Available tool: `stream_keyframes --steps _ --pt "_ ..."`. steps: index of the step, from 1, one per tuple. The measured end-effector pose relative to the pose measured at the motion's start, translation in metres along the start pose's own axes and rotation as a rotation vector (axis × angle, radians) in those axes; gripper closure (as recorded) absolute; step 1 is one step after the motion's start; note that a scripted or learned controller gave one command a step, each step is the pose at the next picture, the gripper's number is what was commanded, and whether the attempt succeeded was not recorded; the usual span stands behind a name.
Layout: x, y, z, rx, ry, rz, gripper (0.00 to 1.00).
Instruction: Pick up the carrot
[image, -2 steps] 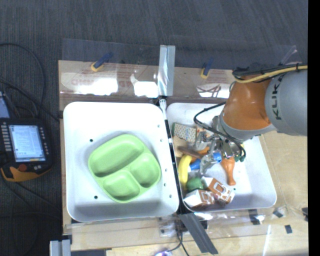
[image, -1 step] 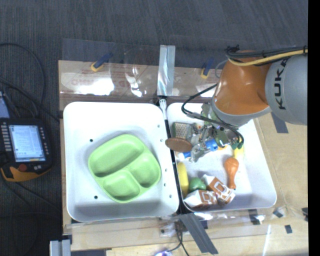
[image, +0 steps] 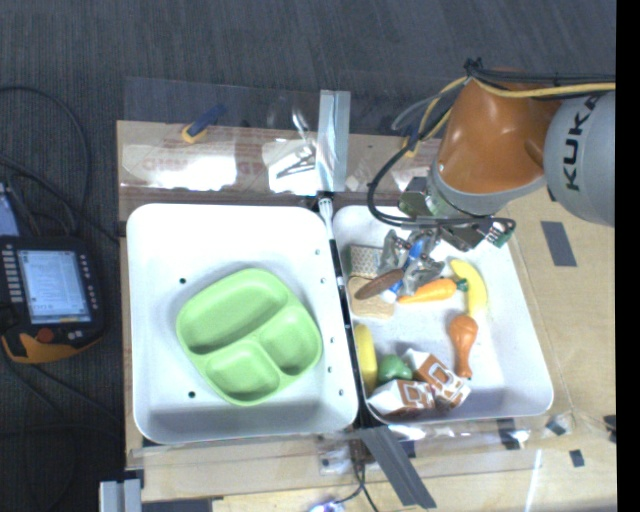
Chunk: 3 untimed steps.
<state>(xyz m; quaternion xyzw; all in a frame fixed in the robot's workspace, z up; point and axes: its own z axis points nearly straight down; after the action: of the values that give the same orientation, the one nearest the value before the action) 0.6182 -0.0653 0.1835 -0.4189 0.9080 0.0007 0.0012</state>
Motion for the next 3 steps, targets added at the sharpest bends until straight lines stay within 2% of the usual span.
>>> stream_keyframes --steps 1,2,3 --pt "0.052 0.006 0.044 -0.004 0.003 -0.22 1.0" --pt "0.119 0.004 -0.057 0.007 0.0 -0.358 1.0" --pt "0.116 0.061 -0.113 0.0 -0.002 -0.704 1.0"
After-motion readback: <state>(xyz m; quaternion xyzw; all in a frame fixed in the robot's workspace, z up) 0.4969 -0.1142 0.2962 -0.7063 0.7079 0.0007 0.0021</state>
